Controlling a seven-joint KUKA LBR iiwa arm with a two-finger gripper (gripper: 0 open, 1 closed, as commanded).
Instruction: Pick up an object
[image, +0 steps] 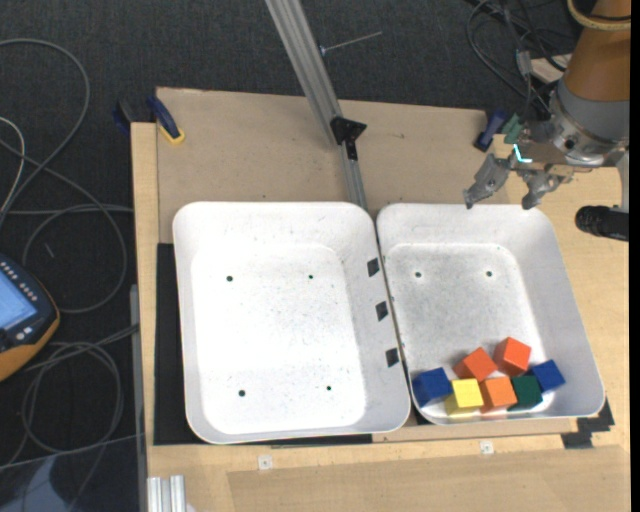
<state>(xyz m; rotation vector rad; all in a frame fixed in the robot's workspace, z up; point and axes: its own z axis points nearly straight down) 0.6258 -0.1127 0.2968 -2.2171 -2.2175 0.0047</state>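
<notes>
Blocks (488, 378), a cluster of orange, yellow, blue and green cubes, sit in the near corner of the right bin (560, 260), touching one another. Claw (506, 190) hangs spread wide and holding nothing above that bin's far rim, well apart from them. Approach step; next move calls for travelling toward the cluster and descending on one cube. No readable writing anywhere.

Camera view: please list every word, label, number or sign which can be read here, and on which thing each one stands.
No text can be read in this view.
The handheld device at the left edge has a lit blue screen, too blurred to read.
The coloured blocks, both white bins and the claw carry no visible writing.
</notes>
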